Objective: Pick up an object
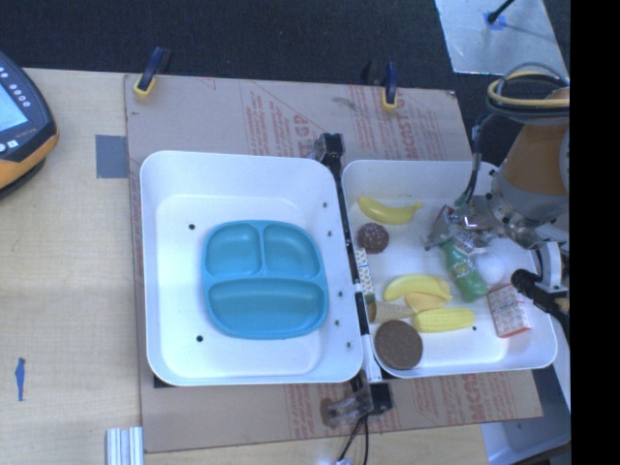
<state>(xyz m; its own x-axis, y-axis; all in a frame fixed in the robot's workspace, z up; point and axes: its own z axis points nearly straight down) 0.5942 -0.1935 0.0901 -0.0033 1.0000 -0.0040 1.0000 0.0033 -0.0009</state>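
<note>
white plastic bins sit side by side on a sheet of brown cardboard (291,124) laid over the bench (58,289). the left bin (165,260) holds a blue divided plate (264,279), lying flat near its middle. the right bin (528,356) holds the small things for picking: a yellow banana (387,209) near its upper left, a small dark brown round piece (372,237) just below that, a second banana (417,286) lower down with a pale orange piece (422,301) touching its underside, a yellow oblong piece (445,320) just below those, a brown round cookie (398,345) at the lower left corner, a green bottle (465,271) lying tilted towards the middle right, and a small pink and white packet (508,311) near the lower right.

the grey arm (528,153), with its orange band, reaches in from the right over the right bin. the gripper (457,229) hangs low over the upper end of the green bottle, its metal parts just above or touching the bottle's top; whether the jaws are released or clenched, i cannot tell, and nothing is plainly seen between them.

two clamps, one yellow (148,74) and one blue and yellow (389,85), pin the cardboard's far edge. a grey and orange handset (17,114) lies at the bench's left edge, a grey tape square (111,155) sits beside the left bin, and a black cable (354,434) runs off the near edge between the bins.
</note>
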